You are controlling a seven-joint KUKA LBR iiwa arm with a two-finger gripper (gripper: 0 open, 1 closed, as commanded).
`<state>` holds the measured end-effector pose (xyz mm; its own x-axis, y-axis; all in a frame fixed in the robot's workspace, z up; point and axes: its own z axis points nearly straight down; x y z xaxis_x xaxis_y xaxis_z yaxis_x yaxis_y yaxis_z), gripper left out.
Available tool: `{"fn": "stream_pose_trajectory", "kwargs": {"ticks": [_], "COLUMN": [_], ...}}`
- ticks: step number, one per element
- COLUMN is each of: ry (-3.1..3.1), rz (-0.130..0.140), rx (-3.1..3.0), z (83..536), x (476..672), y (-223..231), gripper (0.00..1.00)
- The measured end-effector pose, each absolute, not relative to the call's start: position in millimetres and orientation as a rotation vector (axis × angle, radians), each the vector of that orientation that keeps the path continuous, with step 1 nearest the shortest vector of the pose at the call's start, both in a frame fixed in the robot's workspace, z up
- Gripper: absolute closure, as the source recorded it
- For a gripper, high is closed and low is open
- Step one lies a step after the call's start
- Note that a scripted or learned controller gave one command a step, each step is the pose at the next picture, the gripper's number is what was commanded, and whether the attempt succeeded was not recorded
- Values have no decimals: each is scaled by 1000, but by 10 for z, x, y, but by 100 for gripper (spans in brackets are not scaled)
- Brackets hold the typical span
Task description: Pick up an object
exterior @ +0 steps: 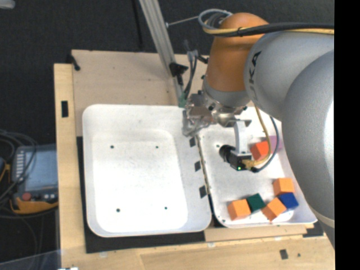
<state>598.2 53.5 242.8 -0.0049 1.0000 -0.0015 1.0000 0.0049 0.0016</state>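
Note:
My gripper [193, 122] hangs over the far end of the rim between the two bins, below the orange wrist band. The right bin [216, 176] holds several small blocks. One orange block [260, 149] lies mid-bin, just right of the gripper. Along the near edge lie an orange block [239, 208], a dark green block [256, 202], another orange block [275, 208] and a blue block [288, 200]. A further orange block [284, 184] sits just behind the blue one. Nothing shows in the gripper's grasp. The arm hides the bin's far right part.
The left white bin [95, 128] lies beside the right one on the wooden bench [112, 72]. A slanted metal rail [157, 32] rises behind the bins, close to the wrist. A pendant with cables [34, 179] lies off the bench at left.

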Motion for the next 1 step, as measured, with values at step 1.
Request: {"fn": "stream_pose_trajectory", "kwargs": {"ticks": [1], "ry": [2225], "rz": [1], "rx": [2214], "z": [2360], "x": [6186], "y": [992], "gripper": [100]}}
